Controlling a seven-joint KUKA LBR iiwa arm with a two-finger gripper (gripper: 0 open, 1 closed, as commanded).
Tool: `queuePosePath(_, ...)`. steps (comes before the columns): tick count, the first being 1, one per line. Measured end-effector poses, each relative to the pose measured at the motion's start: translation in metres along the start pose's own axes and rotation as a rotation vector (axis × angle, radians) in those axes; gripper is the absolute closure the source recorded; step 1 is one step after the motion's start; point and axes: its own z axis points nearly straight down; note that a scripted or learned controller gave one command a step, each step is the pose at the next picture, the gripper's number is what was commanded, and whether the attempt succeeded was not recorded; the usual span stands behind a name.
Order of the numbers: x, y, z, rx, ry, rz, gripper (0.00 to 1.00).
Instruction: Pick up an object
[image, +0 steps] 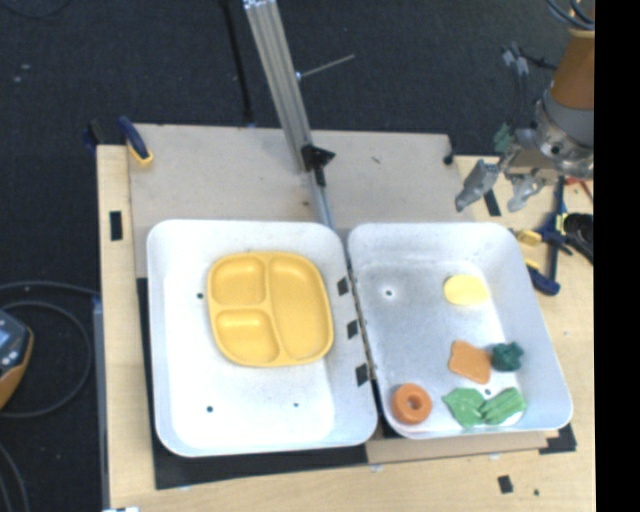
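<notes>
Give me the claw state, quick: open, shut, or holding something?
Claw: open, its grey fingers spread and holding nothing, above the bench beyond the right white bin's far edge.

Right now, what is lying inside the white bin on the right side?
The right shallow white bin holds a pale yellow round piece, an orange wedge, a small dark green lump, an orange ring and light green leafy pieces. Whatever lies beneath these is covered.

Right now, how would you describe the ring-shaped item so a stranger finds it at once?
Look in the right bin, along its near edge. At the left end of that edge lies the orange ring. It alone has a hole through its middle.
</notes>
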Motion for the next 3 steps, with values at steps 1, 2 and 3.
queuePosePath(1, -0.003, 0.009, 0.055, 0.005, 0.0, -0.001, 0.0)
queuePosePath(2, -0.005, 0.012, 0.097, 0.004, 0.0, 0.0, 0.0)
queuePosePath(3, -0.01, 0.004, 0.157, 0.006, 0.0, 0.001, 0.0)
